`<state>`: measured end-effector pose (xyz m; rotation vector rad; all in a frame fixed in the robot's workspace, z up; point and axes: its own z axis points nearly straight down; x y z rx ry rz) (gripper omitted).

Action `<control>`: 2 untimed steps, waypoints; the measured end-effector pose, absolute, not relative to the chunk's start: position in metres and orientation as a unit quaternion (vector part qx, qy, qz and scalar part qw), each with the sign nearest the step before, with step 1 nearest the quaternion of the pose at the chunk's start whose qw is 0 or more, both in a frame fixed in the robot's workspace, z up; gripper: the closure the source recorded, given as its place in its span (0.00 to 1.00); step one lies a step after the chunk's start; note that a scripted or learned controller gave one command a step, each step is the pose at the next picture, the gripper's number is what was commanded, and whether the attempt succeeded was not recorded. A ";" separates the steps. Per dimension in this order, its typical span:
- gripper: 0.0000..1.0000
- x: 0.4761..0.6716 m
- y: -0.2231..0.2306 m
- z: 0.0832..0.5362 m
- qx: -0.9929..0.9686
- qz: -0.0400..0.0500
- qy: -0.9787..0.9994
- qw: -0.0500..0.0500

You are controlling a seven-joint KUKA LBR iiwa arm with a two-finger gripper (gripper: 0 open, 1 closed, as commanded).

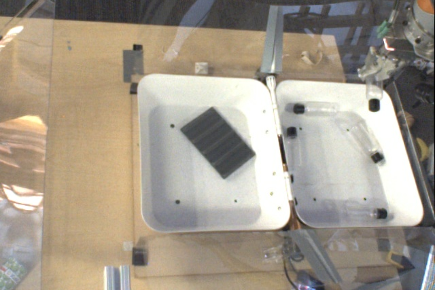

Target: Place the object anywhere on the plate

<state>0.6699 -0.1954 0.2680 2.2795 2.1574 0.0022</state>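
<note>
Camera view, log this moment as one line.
pincer over right bin's far corner | tubes in right bin | ridged plate in left bin

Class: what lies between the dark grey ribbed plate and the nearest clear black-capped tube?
In the camera view, between the dark grey ribbed plate and the clear black-capped tube lie bare white bin floor and both bins' adjoining rims.

You get one fixed camera above the surface [81, 146], looking down at a slant, moderately far. Both white bins sit in frame: left bin [153, 214], right bin [408, 207]. The arm [418, 24] enters from the right edge.
</note>
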 end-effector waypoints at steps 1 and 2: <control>1.00 0.670 -0.201 0.312 0.770 0.001 0.638 0.002; 1.00 0.666 -0.195 0.306 0.766 0.000 0.643 0.001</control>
